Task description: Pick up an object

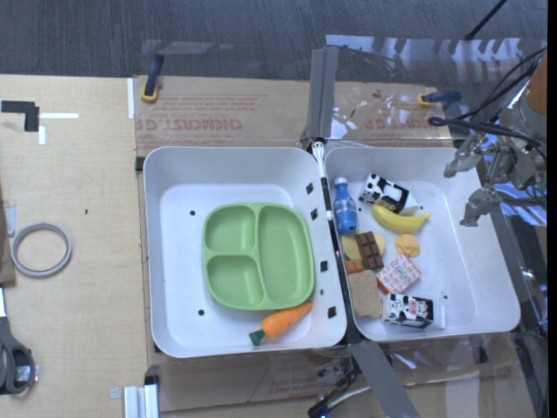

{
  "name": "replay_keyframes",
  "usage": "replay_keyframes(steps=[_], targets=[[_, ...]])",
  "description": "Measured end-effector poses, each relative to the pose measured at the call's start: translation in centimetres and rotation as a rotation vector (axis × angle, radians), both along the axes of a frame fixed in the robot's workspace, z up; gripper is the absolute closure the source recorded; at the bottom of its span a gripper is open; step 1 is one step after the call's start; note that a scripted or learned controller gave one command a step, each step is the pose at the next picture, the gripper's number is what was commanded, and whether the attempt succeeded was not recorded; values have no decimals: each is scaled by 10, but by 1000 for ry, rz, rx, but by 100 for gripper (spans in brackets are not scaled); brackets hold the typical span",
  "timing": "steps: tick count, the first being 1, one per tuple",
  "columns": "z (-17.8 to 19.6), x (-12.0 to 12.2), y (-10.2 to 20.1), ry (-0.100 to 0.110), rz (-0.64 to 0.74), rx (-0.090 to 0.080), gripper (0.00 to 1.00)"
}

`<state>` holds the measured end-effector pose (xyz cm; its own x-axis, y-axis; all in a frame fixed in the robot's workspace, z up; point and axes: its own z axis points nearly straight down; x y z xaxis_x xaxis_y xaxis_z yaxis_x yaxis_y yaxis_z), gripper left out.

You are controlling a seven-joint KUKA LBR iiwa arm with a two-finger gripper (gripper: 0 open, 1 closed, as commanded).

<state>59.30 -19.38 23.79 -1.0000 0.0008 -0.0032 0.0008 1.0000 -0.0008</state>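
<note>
Several small things are heaped along the left side of the right bin [487,312]: a banana [401,219], a blue bottle [344,205], a chocolate bar [371,250] and two small cartons. The gripper [484,184] is seen above that bin's right rim, well apart from the heap and to its right, with nothing held; how far it is spread cannot be told. A green tray [258,256] and a carrot [285,320] lie in the left bin [165,233].

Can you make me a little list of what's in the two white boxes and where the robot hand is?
left bin: green divided plate, with a toy carrot beside its near edge
right bin: blue bottle, banana, chocolate bar, two black-and-white cartons, other small toy foods
toys in right bin: crowded along its left side
gripper: above the right bin's far right corner, holding nothing
</note>
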Motion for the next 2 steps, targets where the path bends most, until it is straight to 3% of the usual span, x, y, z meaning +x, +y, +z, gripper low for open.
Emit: replay_keyframes(steps=[1,2], targets=[[-122,24,43,-24,-9,-6,0],[-143,65,31,-4,-163,0,0]])
